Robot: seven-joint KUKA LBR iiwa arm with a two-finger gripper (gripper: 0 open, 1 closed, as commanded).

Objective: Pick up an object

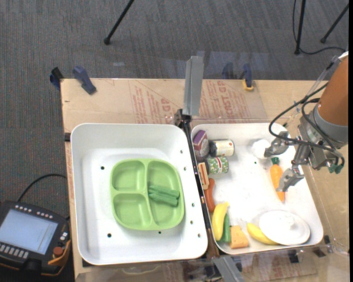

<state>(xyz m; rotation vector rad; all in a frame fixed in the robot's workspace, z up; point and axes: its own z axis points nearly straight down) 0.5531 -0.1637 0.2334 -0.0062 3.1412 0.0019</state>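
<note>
Bananas (220,218), carrot (276,177), cans fill right bin (315,216); left bin (88,140) holds tray (132,187).

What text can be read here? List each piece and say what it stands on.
Red printing on the brown board behind the bins: upside down and faint, too blurred to read.
Labels on the small cans and the purple packet in the right bin: too small to read.
Screen of the handheld pendant at lower left: no legible text.
</note>
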